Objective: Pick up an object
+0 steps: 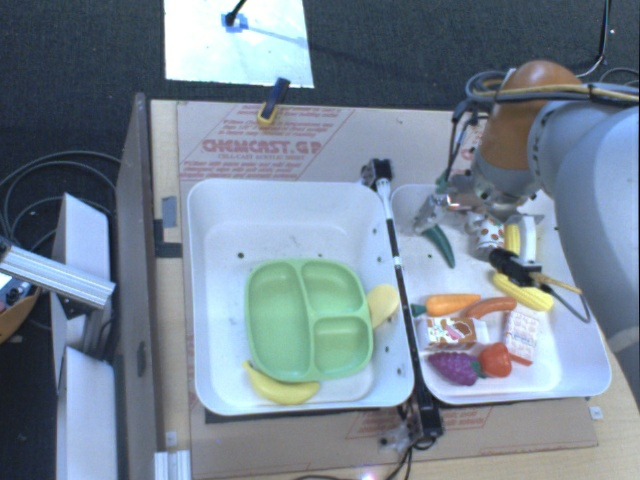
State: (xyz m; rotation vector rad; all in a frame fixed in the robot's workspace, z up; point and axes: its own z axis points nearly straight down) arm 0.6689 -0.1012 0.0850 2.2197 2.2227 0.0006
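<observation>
Green pepper (440, 244) lies near the right bin's (590, 373) far left corner, just under my gripper (437, 211), whose spread I cannot tell from here; I judge this the approach step, with a descent and a close next.

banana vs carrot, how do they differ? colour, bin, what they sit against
Colour: the banana is yellow, the carrot orange.
Bin: the banana lies in the left bin, the carrot in the right bin.
Neighbours: the banana rests along the near edge of the green divided plate; the carrot sits among other toy foods, just above a small food packet.
Shared: both are long and lie flat.
</observation>
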